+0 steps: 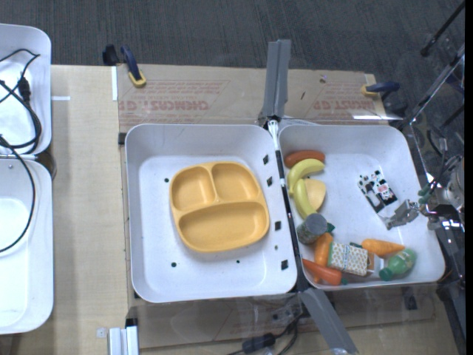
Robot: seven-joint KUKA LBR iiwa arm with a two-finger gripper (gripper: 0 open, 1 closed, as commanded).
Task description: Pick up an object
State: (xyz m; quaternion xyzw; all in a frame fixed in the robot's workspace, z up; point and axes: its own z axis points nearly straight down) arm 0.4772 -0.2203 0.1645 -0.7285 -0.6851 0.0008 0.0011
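The right bin (347, 140) holds several toy foods. A red sausage (304, 157) lies at its back left, with a yellow banana (301, 174) and a pale yellow wedge (315, 194) just in front. A grey-green round piece (312, 227), two orange carrots (322, 248) (383, 247), a red pepper (322, 273), a patterned box (349, 258) and a green bottle (397, 265) crowd the front edge. A black-and-white carton (378, 190) lies alone toward the right. My gripper (403, 215) is low at the bin's right side, just in front of the carton and above the right carrot.
The left bin (144, 220) bears a yellow divided plate (219, 205). A grey post (277, 80) rises at the back between the bins. Blue clamps (131, 65) (380, 89) pin cardboard behind them. White trays with black cables (18, 109) sit far left.
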